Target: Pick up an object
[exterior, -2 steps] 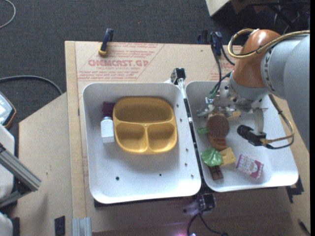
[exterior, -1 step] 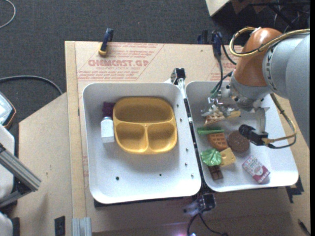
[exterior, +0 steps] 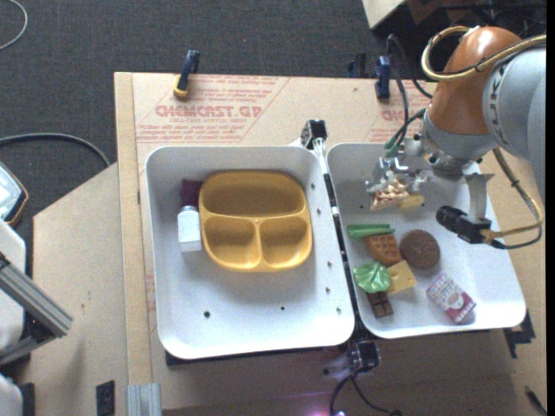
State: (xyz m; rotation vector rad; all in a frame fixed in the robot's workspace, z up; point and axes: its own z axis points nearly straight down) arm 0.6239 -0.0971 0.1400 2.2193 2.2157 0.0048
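Camera view — gripper (exterior: 388,178) low in right bin (exterior: 499,293), finger state unclear, pizza slice (exterior: 392,196) beneath, long axis left-right.

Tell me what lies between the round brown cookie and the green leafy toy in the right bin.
In the camera view, a yellow cheese-like wedge sits between the round brown cookie and the green leafy toy, touching the leaf's right edge.

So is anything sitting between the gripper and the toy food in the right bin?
Nothing visible. The gripper is directly over a pizza-like slice at the right bin's far end; the other pieces lie nearer the camera.
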